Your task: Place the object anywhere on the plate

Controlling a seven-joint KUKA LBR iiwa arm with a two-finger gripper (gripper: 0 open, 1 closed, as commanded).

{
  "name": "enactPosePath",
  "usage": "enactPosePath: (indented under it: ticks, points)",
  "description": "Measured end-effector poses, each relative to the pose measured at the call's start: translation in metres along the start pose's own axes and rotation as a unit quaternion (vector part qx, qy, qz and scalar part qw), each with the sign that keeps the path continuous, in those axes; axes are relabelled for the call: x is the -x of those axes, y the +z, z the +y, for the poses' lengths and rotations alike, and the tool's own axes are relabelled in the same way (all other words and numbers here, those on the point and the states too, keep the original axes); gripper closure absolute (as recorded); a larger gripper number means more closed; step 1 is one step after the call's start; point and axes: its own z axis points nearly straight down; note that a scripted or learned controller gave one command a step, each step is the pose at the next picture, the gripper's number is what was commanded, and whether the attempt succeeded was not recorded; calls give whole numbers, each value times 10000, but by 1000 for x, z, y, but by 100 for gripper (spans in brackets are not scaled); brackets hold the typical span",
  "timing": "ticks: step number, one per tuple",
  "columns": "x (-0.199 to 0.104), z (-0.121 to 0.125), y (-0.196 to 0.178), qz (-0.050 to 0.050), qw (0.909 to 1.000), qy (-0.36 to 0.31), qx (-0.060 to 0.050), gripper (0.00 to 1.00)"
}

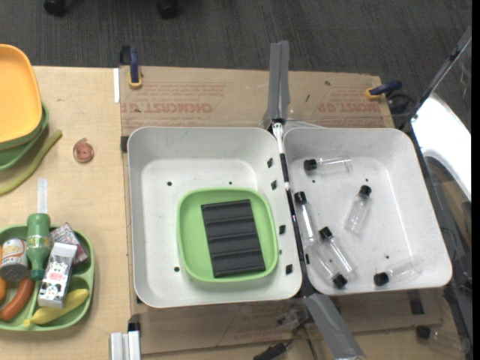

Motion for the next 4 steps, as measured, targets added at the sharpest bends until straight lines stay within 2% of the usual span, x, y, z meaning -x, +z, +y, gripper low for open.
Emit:
enactPosePath:
  ticks: [1,4]
  points:
    - [0,0,0,-3,9984,572,-1,0]
    - [0,0,0,-4,9975,713,-3,0]
